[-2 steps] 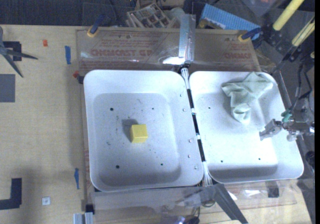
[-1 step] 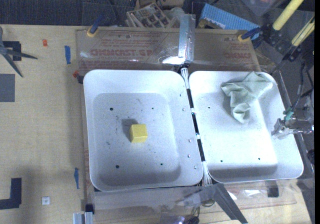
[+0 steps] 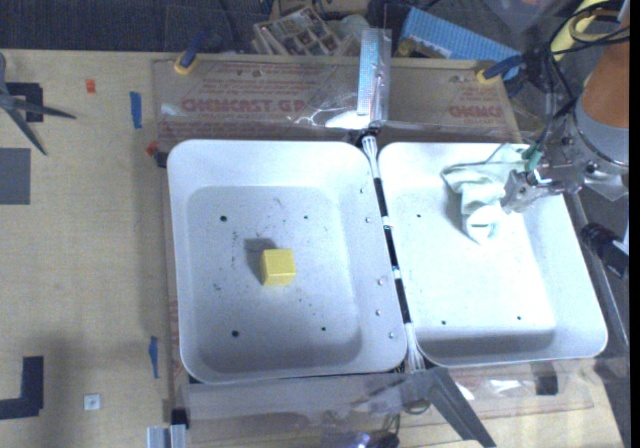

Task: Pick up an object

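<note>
The gripper (image 3: 520, 188) is being held over the right bin (image 3: 520, 326), touching a white cloth (image 3: 478, 198); its jaw state cannot be told. A yellow block (image 3: 279, 267) is lying in the left bin (image 3: 200, 176).

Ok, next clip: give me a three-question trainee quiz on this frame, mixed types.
1. True or false: the yellow block lies in the left bin.
2. Which bin is the gripper over? A) left B) right C) neither
3. Fill in: the pale crumpled item in the right bin lies toward its ____ end (near or far).

Key: 1 true; 2 B; 3 far.
</note>
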Controlling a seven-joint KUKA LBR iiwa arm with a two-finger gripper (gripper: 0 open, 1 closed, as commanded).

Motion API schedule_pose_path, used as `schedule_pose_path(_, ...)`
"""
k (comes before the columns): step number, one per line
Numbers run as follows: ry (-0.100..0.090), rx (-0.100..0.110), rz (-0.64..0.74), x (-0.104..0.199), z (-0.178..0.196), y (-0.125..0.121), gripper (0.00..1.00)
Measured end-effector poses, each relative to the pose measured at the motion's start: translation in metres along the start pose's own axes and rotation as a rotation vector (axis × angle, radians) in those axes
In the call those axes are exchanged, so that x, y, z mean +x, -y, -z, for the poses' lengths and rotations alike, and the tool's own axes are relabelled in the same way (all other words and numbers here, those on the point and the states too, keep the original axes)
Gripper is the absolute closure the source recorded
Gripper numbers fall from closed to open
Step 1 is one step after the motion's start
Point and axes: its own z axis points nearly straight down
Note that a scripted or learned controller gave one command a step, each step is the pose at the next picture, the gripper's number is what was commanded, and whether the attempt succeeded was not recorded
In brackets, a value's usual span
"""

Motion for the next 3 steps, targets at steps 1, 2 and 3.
schedule_pose_path(1, 0.0, 0.0, 0.0, 0.0, 0.0, 0.0, 0.0)
schedule_pose_path(2, -0.001, 0.002, 0.069, -0.004, -0.058, 0.065, 0.0)
schedule_pose_path(3, 0.0, 0.0, 0.125, -0.02, -0.075, 0.053, 0.0)
